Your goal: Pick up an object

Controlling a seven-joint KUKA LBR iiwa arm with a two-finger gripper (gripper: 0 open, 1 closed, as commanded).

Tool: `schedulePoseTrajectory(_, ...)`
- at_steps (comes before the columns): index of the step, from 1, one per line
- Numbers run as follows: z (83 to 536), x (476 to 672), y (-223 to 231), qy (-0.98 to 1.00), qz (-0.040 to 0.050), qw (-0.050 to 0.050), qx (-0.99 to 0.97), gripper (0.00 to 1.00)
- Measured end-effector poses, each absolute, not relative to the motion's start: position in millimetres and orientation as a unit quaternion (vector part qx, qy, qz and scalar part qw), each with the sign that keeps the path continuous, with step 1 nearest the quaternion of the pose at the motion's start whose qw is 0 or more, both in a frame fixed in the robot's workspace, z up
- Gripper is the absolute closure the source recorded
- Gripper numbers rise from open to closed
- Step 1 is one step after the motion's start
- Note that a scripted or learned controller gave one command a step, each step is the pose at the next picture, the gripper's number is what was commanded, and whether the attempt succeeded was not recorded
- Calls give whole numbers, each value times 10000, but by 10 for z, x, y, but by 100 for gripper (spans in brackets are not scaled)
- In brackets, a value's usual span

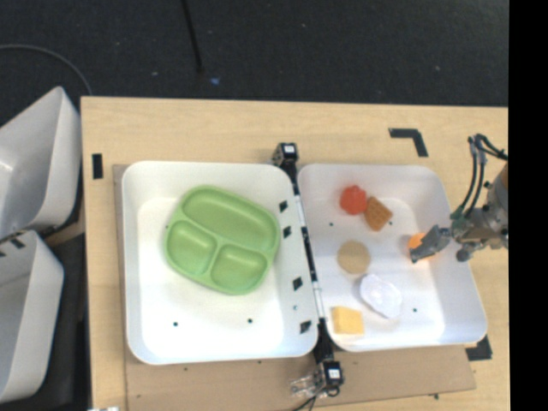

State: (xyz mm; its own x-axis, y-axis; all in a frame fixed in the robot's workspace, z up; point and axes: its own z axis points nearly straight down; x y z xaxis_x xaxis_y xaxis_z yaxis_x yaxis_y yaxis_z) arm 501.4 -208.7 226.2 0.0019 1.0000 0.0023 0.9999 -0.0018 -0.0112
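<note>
1. A small orange thing (416, 241) sits at the tip of the claw (425, 245), over the right side of the right bin (432, 328); I cannot tell if the claw grips it
2. In that bin lie a red ball (353, 199), a brown block (378, 213), a tan round thing (354, 257), a white thing (380, 296) and a yellow block (347, 320)
3. The left bin (145, 315) holds a green tray (222, 240)
4. Both bins sit on the desk (214, 131)

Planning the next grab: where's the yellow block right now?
The yellow block lies in the right bin's near-left corner, just left of the white lid-like piece.
</note>
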Motion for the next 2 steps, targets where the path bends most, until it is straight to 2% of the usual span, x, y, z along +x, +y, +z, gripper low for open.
schedulePoseTrajectory(1, 2325, 5043, -2083, -7078, 1, -6, -7064, 0)
schedulePoseTrajectory(2, 1698, 5019, -2075, -7071, 13, 13, -7071, 0)
